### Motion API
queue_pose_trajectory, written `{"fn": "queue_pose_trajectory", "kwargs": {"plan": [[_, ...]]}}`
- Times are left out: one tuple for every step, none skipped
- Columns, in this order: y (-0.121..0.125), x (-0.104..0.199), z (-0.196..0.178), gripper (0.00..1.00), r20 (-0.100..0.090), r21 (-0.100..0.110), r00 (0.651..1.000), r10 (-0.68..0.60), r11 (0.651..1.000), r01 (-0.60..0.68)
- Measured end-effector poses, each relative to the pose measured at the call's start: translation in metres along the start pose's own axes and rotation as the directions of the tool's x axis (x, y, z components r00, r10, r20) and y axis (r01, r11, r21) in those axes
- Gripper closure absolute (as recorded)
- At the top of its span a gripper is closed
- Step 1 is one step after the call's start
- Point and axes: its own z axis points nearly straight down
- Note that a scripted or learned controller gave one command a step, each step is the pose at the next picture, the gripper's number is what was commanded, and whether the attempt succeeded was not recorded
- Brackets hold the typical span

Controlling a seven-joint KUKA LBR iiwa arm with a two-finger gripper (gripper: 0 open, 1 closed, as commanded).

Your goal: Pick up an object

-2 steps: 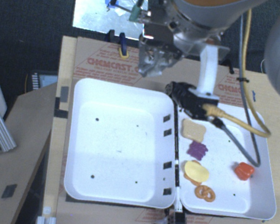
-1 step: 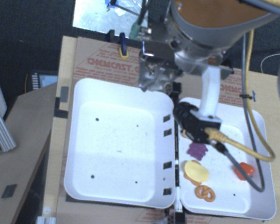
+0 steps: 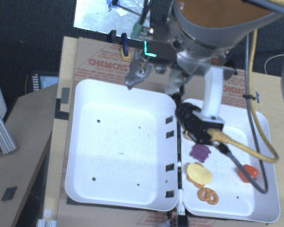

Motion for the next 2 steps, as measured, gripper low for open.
{"fn": "queue_pose_trajectory", "kwargs": {"plan": [[0.0, 0.0, -0.012, 1.0, -0.002, -0.003, 1.0, -0.005, 1.0, 0.005], [0.007, 0.0, 0.001, 1.0, 0.002, 0.0, 1.0, 0.002, 1.0, -0.002]]}}
